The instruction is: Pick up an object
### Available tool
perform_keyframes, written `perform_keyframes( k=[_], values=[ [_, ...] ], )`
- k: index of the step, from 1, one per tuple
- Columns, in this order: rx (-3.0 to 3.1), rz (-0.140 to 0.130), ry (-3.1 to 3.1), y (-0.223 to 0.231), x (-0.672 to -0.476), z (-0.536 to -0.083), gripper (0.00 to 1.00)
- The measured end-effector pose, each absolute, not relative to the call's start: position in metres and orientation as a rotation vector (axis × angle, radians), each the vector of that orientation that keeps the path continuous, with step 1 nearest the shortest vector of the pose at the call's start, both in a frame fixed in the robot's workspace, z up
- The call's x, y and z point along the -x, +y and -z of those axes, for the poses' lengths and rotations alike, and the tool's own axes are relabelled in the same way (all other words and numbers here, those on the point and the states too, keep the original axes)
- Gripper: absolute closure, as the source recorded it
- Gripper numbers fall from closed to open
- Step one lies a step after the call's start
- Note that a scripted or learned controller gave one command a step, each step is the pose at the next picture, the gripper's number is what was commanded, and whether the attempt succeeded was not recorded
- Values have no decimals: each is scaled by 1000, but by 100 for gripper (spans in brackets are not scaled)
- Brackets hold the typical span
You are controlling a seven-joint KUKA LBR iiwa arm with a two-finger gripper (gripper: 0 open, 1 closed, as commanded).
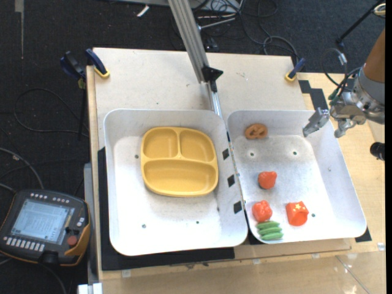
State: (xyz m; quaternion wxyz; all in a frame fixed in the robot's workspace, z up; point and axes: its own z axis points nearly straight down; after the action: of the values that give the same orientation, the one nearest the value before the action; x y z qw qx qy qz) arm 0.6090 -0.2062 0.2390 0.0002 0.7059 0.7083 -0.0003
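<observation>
The right bin (343,182) holds a brown pretzel (256,130) near its back, a small red piece (267,179) in the middle, and a red strawberry-like piece (262,211), a red pepper-like piece (297,213) and a green pea pod (269,229) along the front. My gripper (327,123) hovers over the bin's back right corner, open, with nothing between its fingers. It is well right of the pretzel and apart from every object.
A yellow three-compartment plate (179,161) lies in the left bin (122,225). A slanted metal bar (190,32) runs down to the divider between the bins. Clamps (98,65) sit at the bench's back corners. A teach pendant (43,222) lies at the front left.
</observation>
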Motion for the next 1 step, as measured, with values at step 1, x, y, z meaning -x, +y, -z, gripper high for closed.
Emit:
perform_keyframes(
  k=[1],
  values=[
    [-2217, 1, 2225, -206, -609, -239, 0]
  ],
)
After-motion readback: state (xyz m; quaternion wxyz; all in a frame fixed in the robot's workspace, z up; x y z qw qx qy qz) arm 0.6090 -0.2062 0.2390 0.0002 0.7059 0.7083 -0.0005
